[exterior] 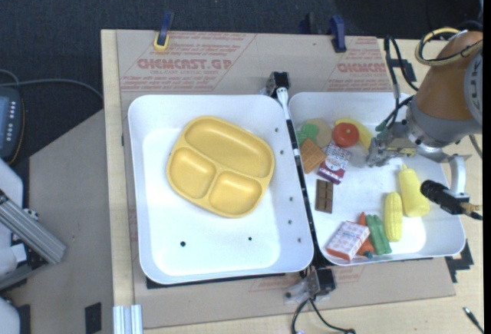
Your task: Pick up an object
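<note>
The right bin (430, 244) holds several toy foods. A red tomato (347, 133), a green item (309, 130), an orange cracker (311, 157) and a red-and-white packet (334, 164) lie in its far left part. A brown bar (324, 196) lies mid-left. A corn cob (393, 216), a yellow squash-like piece (413, 191), a red-and-white box (348, 239) and a green pod (378, 234) sit toward the front. My gripper (380, 148) is low over the bin's far right, just right of the tomato, with a small yellow patch beside it.
The left bin (153, 248) holds a yellow three-part plate (221, 165). A black divider (299, 171) runs between the bins. The arm's grey wrist and orange band (449, 98) hang over the right bin's far right corner. Blue clamps (336, 31) sit at the bench's back edge.
</note>
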Motion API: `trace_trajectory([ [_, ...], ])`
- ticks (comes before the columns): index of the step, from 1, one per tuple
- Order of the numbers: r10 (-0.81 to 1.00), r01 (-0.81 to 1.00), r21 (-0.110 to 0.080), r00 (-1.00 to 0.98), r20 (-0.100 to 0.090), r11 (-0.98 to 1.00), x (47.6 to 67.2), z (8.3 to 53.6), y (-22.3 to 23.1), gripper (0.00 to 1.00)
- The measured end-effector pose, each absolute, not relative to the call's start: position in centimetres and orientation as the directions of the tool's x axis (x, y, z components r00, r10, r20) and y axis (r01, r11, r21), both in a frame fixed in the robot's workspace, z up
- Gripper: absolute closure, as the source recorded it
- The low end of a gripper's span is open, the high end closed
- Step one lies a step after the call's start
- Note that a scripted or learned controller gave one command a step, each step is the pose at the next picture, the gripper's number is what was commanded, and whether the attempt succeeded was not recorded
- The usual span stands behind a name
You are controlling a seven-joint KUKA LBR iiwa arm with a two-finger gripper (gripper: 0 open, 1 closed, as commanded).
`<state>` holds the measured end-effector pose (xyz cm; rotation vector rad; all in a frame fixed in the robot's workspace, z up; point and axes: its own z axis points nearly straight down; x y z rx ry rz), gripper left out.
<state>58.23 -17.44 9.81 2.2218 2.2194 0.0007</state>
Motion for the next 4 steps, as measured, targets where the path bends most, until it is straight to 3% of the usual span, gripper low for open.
trace_trajectory([
  [2, 1.000, 1.000, 0.006, -0.002, -0.002, 0.002, 59.0, 20.7, -17.5, 1.00],
  [3, 1.000, 1.000, 0.005, -0.001, -0.002, 0.001, 59.1, 22.7, -17.5, 1.00],
  [4, 1.000, 1.000, -0.002, -0.005, 0.002, 0.005, 56.0, 23.5, -12.4, 1.00],
])
